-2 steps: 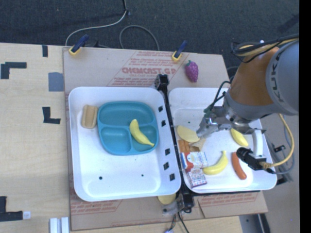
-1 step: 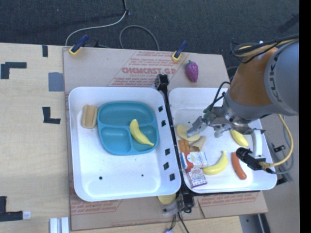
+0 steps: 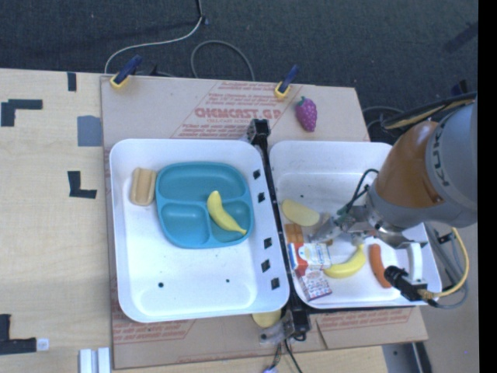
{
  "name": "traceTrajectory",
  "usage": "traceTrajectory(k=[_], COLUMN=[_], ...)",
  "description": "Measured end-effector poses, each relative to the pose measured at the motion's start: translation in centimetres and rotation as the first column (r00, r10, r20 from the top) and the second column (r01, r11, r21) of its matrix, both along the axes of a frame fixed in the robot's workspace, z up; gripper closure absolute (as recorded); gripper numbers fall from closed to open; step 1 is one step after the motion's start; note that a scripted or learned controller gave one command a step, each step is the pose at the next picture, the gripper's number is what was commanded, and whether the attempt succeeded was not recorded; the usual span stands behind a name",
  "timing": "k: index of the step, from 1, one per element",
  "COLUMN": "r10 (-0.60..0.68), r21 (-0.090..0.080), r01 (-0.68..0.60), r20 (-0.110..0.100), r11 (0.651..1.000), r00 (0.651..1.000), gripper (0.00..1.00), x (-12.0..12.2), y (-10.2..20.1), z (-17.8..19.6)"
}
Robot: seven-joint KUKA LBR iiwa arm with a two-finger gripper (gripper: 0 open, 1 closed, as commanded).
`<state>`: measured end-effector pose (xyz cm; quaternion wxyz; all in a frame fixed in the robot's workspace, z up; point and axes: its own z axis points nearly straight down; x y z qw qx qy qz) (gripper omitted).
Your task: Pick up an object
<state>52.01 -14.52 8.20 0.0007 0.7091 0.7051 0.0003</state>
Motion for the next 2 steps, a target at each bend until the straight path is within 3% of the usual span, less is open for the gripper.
traceTrajectory(k=[1, 2], r10=[0.004, 0.008], r21=[-0.008, -0.002], r01=[-0.003, -0.008], r20=[0.009, 0.001], r11=[1.0, 1.0], r00=[1.0, 1.0], gripper=[0.0, 0.0], x=[5.1, -1.2], y=[-8.1, 0.5], z=[8.3, 0.2])
